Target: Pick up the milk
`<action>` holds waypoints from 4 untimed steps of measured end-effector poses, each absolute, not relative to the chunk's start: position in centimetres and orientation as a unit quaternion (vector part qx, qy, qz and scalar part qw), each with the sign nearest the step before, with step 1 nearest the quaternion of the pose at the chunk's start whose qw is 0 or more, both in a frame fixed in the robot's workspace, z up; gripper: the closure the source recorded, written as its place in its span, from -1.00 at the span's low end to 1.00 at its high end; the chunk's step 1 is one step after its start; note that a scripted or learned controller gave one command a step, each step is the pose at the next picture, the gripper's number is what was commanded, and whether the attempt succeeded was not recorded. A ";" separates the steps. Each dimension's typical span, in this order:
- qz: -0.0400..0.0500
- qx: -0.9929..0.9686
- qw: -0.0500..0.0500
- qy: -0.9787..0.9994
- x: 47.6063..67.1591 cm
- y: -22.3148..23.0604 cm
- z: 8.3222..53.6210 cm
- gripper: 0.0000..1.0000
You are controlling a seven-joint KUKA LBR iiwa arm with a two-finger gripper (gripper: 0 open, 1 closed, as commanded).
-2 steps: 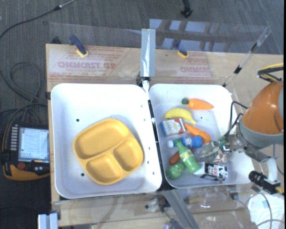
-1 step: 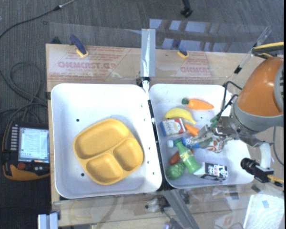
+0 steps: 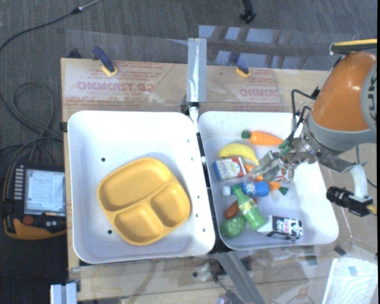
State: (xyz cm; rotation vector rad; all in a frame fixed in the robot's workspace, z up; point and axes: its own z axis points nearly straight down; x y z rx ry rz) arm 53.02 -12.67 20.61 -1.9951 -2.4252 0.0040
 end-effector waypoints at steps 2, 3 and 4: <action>0.001 -0.654 0.000 -0.757 62.3 -8.0 19.9 1.00; 0.002 -0.636 -0.001 -0.771 66.8 -9.1 18.3 1.00; 0.001 -0.600 -0.001 -0.800 66.8 -5.8 22.1 1.00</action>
